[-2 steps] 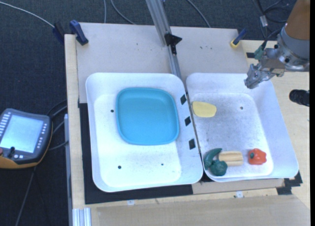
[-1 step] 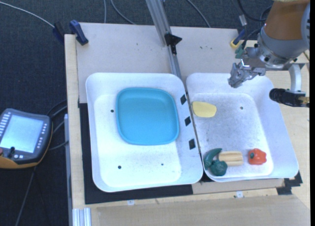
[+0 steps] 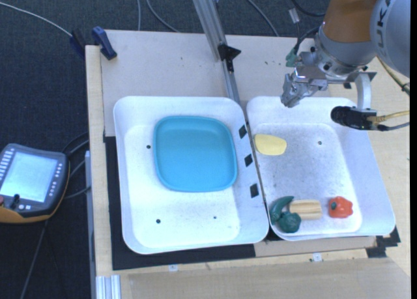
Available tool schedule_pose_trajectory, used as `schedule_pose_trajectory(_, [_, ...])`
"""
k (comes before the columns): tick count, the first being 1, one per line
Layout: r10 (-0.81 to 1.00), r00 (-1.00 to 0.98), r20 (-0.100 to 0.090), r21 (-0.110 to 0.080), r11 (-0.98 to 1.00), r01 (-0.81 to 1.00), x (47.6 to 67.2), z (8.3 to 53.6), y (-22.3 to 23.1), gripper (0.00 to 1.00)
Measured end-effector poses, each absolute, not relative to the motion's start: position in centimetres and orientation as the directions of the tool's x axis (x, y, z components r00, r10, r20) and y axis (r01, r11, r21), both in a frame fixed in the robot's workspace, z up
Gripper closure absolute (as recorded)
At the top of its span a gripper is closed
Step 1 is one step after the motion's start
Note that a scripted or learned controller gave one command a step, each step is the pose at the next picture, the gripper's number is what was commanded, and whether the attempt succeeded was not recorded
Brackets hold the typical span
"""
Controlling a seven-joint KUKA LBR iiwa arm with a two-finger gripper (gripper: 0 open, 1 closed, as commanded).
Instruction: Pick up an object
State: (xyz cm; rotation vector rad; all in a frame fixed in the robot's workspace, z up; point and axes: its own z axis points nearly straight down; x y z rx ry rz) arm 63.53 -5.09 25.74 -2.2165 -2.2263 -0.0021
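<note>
Camera view: pincer (image 3: 291, 98) over right bin (image 3: 365, 161) far rim, centre open.

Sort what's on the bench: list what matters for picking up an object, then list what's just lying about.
For the job:
hand above the right bin
yellow piece
green piece
tan block
red pepper

Lying about:
blue plate in the left bin
pendant off the bench

My end effector (image 3: 293, 96) hangs over the right bin's (image 3: 365, 161) far edge, nothing in it. Yellow piece (image 3: 270, 144), green thing (image 3: 285, 213), wooden block (image 3: 306, 209), red pepper (image 3: 339, 207) sit below.
</note>
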Motion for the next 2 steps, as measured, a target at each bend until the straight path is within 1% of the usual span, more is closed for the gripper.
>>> schedule_pose_trajectory(1, [1.0,-0.004,0.001,0.0,0.004,1.0,65.4,25.2,-0.7,1.0])
schedule_pose_trajectory(2, [1.0,-0.005,0.001,0.0,0.005,1.0,66.3,24.7,5.5,1.0])
